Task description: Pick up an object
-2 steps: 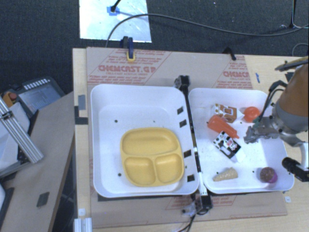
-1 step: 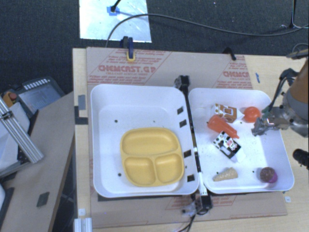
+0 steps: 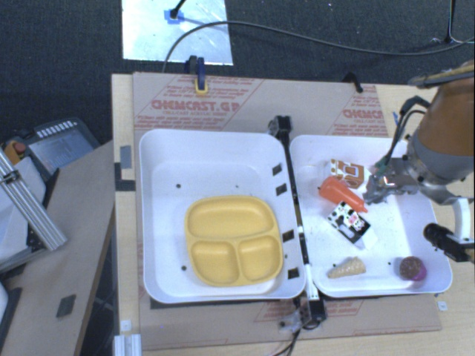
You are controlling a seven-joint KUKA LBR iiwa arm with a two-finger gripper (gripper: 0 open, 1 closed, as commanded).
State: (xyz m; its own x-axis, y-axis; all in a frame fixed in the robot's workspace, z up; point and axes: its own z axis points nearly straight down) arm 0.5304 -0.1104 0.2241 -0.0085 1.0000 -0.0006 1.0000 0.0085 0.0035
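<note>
We see the arm reaching in from the right over the right bin, its gripper low among the objects there. We judge this to be the approach step, with nothing lifted yet. The gripper tip sits just beside the right end of the carrot, a smooth orange tapered piece; how far it is open we cannot tell.

Close by lie an orange-and-white patterned block on the far side, a flat black-and-white card nearer, a pale cone and a round purple ball along the near edge. The left bin bears a yellow plastic tray with three compartments.

Next, the move calls for settling around the carrot and closing across its narrow width, since its slick surface may slip.
</note>
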